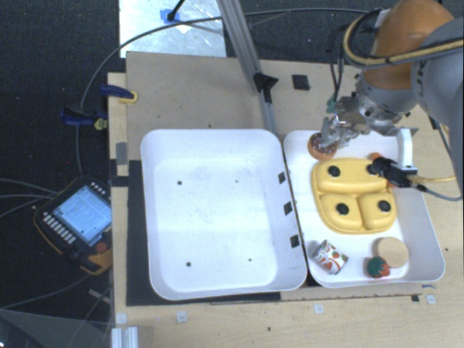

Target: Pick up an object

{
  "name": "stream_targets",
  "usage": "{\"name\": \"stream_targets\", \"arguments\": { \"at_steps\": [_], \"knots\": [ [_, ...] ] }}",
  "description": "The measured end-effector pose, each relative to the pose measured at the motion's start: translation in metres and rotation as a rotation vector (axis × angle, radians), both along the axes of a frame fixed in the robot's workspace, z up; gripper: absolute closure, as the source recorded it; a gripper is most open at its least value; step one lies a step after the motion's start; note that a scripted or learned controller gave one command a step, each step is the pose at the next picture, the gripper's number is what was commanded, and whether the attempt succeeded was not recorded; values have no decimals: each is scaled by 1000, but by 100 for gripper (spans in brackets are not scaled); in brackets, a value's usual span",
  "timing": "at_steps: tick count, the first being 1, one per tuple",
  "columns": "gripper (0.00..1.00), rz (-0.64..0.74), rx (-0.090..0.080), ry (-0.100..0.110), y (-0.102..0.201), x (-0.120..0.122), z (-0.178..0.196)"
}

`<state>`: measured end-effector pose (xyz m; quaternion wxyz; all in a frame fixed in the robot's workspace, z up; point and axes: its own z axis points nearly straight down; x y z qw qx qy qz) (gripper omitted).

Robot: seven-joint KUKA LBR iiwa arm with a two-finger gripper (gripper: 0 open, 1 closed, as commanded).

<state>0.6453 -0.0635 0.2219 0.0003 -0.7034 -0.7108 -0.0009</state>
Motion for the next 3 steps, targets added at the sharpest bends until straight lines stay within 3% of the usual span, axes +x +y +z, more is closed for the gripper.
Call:
{"name": "stream_targets", "arguments": {
  "at_steps": [1,3],
  "knots": [
    [100,0,0,-2,60,3,10],
    [100,-1,0,-1,164,3,-6]
  ]
}}
